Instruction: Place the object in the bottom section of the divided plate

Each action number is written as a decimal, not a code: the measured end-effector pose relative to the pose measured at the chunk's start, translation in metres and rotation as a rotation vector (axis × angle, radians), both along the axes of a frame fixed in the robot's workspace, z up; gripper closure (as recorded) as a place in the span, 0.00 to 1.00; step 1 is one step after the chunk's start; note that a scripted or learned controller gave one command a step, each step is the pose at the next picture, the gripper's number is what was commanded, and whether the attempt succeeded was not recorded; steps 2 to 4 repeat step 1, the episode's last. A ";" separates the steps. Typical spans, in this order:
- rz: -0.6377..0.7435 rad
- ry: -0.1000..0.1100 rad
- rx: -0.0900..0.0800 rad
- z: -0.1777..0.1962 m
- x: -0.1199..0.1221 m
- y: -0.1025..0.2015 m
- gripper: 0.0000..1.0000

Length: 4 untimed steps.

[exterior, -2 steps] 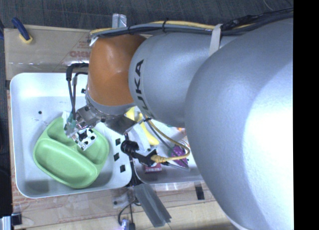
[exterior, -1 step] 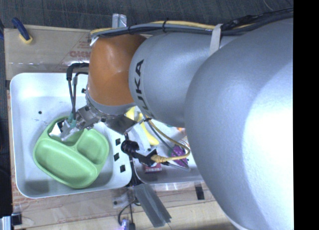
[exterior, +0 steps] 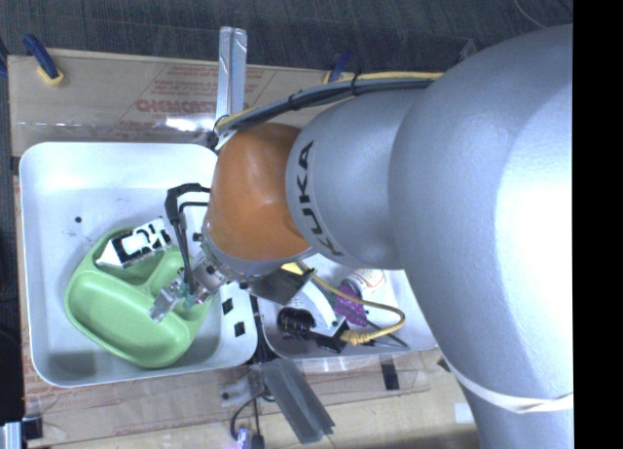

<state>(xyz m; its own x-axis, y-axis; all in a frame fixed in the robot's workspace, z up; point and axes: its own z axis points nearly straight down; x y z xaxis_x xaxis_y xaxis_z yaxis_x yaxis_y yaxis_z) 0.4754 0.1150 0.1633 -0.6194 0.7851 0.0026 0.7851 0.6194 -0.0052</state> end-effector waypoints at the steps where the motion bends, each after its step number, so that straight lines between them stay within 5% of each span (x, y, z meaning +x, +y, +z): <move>1: 0.004 -0.002 0.000 0.010 0.001 0.000 1.00; 4: 0.004 -0.002 0.000 0.010 0.001 0.000 1.00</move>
